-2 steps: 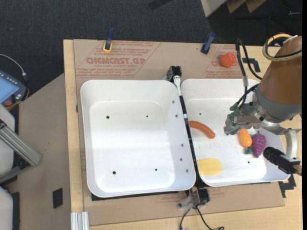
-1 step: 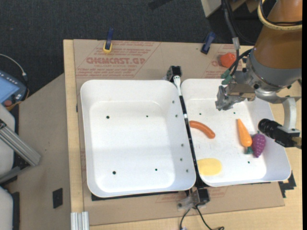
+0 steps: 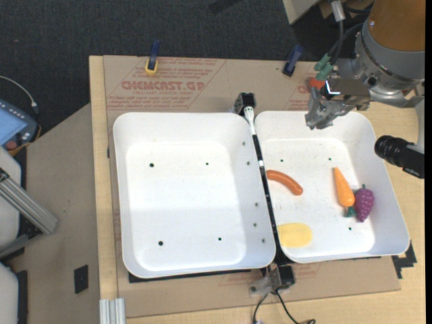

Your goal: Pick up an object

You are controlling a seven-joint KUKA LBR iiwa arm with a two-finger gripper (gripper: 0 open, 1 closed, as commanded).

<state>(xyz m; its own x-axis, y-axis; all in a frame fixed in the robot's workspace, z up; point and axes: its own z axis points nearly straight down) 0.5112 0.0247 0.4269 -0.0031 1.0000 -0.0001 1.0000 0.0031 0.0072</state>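
- Above the far edge of the right bin (image 3: 378, 147), the gripper (image 3: 322, 119) hangs from the grey arm (image 3: 395, 52); whether its fingers are apart or closed cannot be told, and nothing shows between them.
- Below the gripper and well apart from it, an orange sausage (image 3: 284, 181) lies on the bin floor, close to the divider between the bins.
- Toward the right side of that bin, a carrot (image 3: 343, 187) lies with its pointed tip aimed at the far edge.
- Just beside the carrot's near end sits a purple bunch of grapes (image 3: 364, 203), seemingly touching it.
- Near the bin's front edge rests a flat yellow piece (image 3: 295, 235).
- Left of the divider lies the left bin (image 3: 128, 181), on a cardboard sheet (image 3: 101, 113).
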